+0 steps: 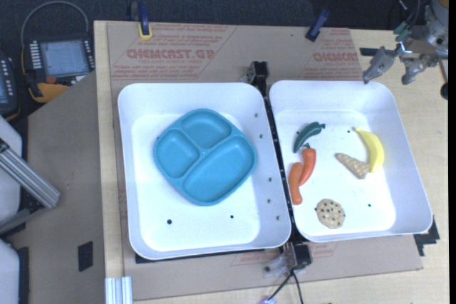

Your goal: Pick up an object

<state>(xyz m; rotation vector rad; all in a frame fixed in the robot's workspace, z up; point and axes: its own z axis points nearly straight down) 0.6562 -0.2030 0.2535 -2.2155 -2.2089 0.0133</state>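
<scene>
In the right bin (pixel 406 217) lie a yellow banana (pixel 372 149), a tan wedge (pixel 354 165), a speckled cookie (pixel 330 213), an orange carrot (pixel 295 182), a red-orange chili (pixel 308 161) and a small green pepper (pixel 308 133). My gripper (pixel 392 70) hangs at the upper right, over the bench just behind the right bin's back edge. Its two fingers are spread apart, open, with nothing between them. It is well away from every object.
A blue three-section plate (pixel 205 164) fills the middle of the left bin (pixel 142 224). A black clamp (pixel 258 72) sits at the back where the bins meet. Brown cardboard (pixel 214 46) covers the bench around both bins.
</scene>
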